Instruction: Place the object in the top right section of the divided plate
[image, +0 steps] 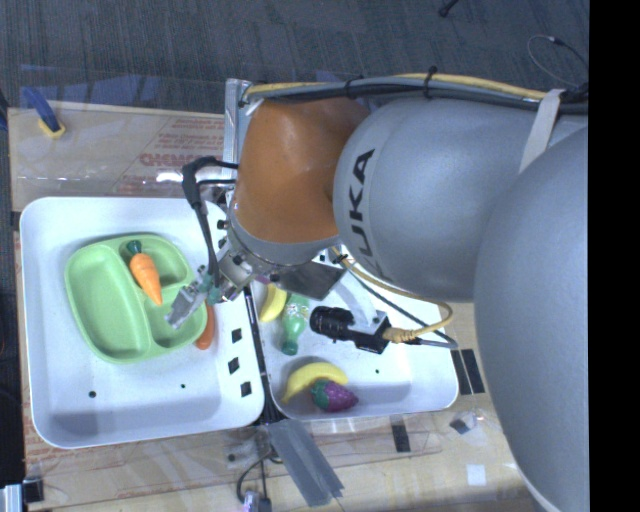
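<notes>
The carrot (146, 277) lies inside the divided plate (92, 300), a green dish that sits in the left bin (60, 400). Its long axis runs slantwise, green top toward the far left and orange tip toward the near right. It rests along the ridge between the large left section and the far-right section; which section carries most of its weight is hard to judge from this angle.

The gripper (188, 302) hangs over the near-right part of the plate, just beside the carrot's tip, on its near-right side. The carrot therefore lies up and to the left of the fingers, apart from them, with nothing visible between them. Whether the fingers stand apart or together cannot be told: they read as a pale, blurred shape against the green.

A small orange-red object (205, 333) shows just below the gripper at the plate's near-right rim; its identity is unclear.

The arm's orange band and grey body cover the far part of the right bin (430, 390). In that bin a banana (312, 377), a purple fruit (337, 397), a green bottle-shaped item (291, 332) and a yellow piece (271, 302) are visible.
</notes>
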